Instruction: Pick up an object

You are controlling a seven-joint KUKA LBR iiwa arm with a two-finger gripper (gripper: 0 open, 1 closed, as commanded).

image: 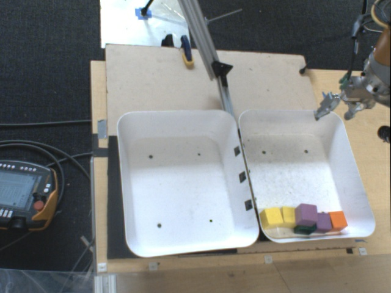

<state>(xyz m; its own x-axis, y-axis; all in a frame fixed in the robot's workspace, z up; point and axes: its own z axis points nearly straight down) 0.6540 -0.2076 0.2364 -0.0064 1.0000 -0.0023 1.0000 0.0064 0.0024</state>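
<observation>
Presently, wooden counter (269, 81) bears two shallow white plastic bins: left bin (183, 122), right bin (351, 163). Grey arm's hand (335, 105) hovers over right bin's far rim, fingers spread, nothing held. Small blocks, yellow pair (278, 216), purple (307, 212), orange (338, 220), dark green (304, 229), packed against near wall. Risk: tight cluster blocks finger entry; wall may foul descent; grasp may slip.

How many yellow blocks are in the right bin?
2. Both sit at the near edge of the right bin: one yellow block leftmost in the row, the other yellow block touching it, beside the purple block. More could be hidden behind neighbours.
</observation>
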